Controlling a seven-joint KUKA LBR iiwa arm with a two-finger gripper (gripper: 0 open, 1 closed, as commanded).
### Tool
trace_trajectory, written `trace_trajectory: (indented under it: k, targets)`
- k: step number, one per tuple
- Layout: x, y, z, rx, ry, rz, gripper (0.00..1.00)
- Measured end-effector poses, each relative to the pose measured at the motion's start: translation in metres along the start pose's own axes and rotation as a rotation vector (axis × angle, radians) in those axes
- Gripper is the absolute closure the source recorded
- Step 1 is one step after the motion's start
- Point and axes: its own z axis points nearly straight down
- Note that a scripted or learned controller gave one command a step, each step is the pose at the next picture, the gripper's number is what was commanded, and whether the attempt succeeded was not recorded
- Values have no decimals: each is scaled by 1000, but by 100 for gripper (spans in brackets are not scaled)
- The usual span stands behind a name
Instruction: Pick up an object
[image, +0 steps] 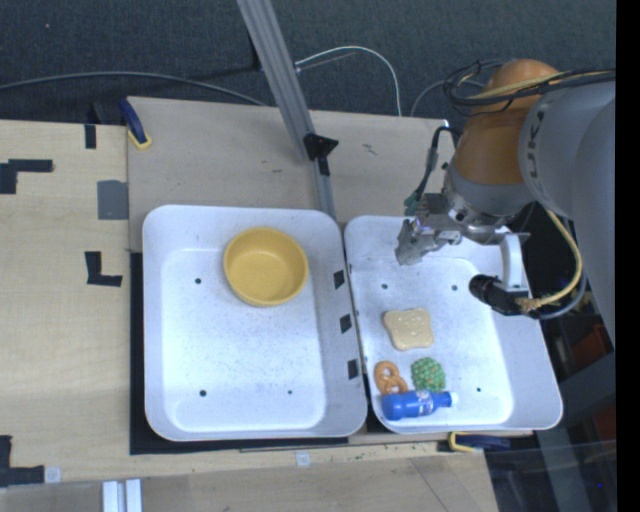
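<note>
The jaws (413, 246) are hovering over the upper part of the right bin (520, 385); whether they are apart or together cannot be told, and nothing is showing between them. The candidate objects are lying untouched lower in that bin: a slice of toast (408, 327), a pretzel (389, 377), a green cluster (428, 373) and a blue bottle (417, 403). A yellow bowl (265, 265) is sitting in the left bin (175, 400). In my judgement the pick is not yet achieved; descent, grip and lift are all outstanding.
</note>
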Motion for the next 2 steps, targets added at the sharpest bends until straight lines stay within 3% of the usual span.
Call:
trace_trajectory:
  k: [2]
  targets:
    - [102,-25,-12,-1,0,0,100]
